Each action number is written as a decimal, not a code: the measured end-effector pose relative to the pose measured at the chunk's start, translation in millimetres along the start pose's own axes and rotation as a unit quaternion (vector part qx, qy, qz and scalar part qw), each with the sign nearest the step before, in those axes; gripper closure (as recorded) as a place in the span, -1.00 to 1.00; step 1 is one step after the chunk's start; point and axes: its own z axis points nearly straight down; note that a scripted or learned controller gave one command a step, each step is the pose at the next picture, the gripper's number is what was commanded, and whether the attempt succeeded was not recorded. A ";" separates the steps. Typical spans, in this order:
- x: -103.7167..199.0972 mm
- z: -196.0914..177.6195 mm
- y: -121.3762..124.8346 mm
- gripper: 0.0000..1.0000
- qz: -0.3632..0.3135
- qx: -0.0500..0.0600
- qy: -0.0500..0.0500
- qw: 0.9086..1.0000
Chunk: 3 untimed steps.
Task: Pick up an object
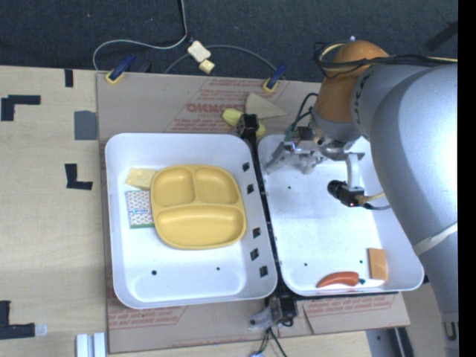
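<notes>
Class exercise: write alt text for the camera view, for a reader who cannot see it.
A grey robot arm reaches over the right white bin, which holds a red sausage-shaped toy and a tan block. The left bin holds a yellow divided tray.

A: What lies beneath the bins?
B: A cardboard sheet point(216, 99) on the wooden table point(44, 222).
A: And at twelve o'clock?
B: Two blue clamps point(119, 71), a white cable point(178, 21) with connector.

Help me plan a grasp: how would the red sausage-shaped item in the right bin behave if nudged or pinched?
The red sausage-shaped item looks rounded and elongated, so it may roll sideways when pushed. It lies near the right bin front wall, which could cramp finger access. Its glossy look hints at slipperiness.
</notes>
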 end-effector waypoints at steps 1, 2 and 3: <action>-60.7 -25.9 -0.4 -1.00 0.003 -0.004 0.000 1.000; -128.1 -0.7 -57.7 -1.00 0.004 -0.005 0.001 1.000; -108.3 -1.3 -13.9 -1.00 0.000 -0.005 0.000 1.000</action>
